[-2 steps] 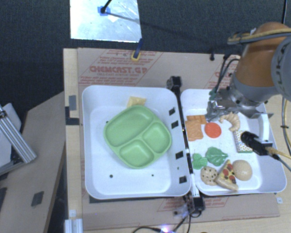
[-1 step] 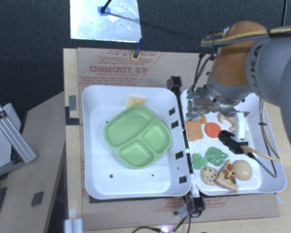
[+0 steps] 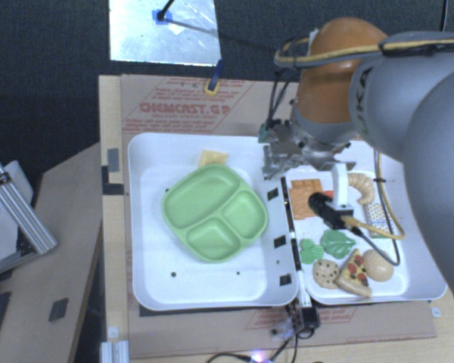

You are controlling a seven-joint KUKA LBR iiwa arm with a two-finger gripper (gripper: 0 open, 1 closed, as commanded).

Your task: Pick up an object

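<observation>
My gripper [image 3: 275,162] hangs over the back of the divider between the two white bins, below the orange-banded wrist. The left bin [image 3: 147,203] holds a green divided plate [image 3: 214,212] and a small yellow wedge [image 3: 212,158] behind it. In the right bin [image 3: 416,278] lie an orange waffle square [image 3: 303,197] just right of the gripper, a tan croissant [image 3: 361,187], two green leaves [image 3: 329,245], a chocolate-chip cookie [image 3: 325,273], a pizza slice [image 3: 353,273] and a bread roll [image 3: 377,265]. The arm hides the back of the right bin.
A grey speckled piece [image 3: 376,216] lies by the croissant. The bins rest on brown cardboard [image 3: 181,106]. A shiny metal sheet [image 3: 165,21] lies behind the bench. An aluminium rail [image 3: 11,203] stands at the left.
</observation>
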